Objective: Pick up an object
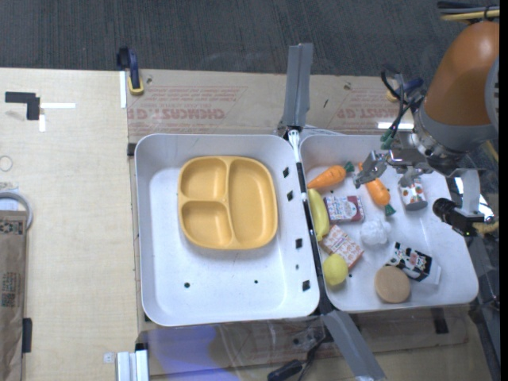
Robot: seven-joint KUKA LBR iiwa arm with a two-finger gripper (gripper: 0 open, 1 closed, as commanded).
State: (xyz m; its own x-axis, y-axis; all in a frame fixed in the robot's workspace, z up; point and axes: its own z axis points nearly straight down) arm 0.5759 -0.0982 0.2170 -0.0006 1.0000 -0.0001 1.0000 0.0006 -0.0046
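— Fingers spread or pressed together?
— Can't tell; the gripper [393, 177] is a tangle of metal from this angle. It hangs over the far part of the right bin [460, 288], and I see nothing clearly held in it.
— What lies nearest?
— One carrot [379, 190], just beside it, possibly touching. A small white-and-red item [413, 195] sits just on its other side.
— Count outward.
— Two carrots in all; the second carrot [329, 177] lies nearer the divider. Two red-and-white packets [344, 209], one nearer the camera than the other. One white crumpled ball [373, 232] beside them. One banana [318, 213] along the divider wall, one lemon [335, 270] below it. One black-and-white carton [413, 262] and one tan round disc [392, 284] at the near edge.
— And the left bin [159, 292]?
— One yellow plate [228, 202] with three compartments, well apart from the arm.
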